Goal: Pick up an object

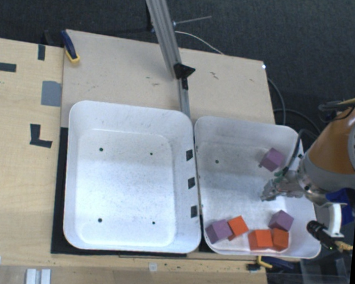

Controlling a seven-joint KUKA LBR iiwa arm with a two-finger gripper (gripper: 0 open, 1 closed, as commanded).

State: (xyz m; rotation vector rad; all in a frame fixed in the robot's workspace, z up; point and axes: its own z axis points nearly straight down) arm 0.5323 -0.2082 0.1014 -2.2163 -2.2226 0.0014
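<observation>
Purple block [272,159] is seen lying in the right bin [229,134], just beside the tool [272,191], whose state cannot be told, and a miss is judged possible if the block is nudged toward the bin wall.

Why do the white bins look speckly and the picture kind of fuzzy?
In the camera view the light is soft and even, so shadows stay faint; the left bin and right bin show dark speckles, maybe scuffs or grain. The view is low in detail, so the gripper looks smeared and the purple block has soft edges.
</observation>
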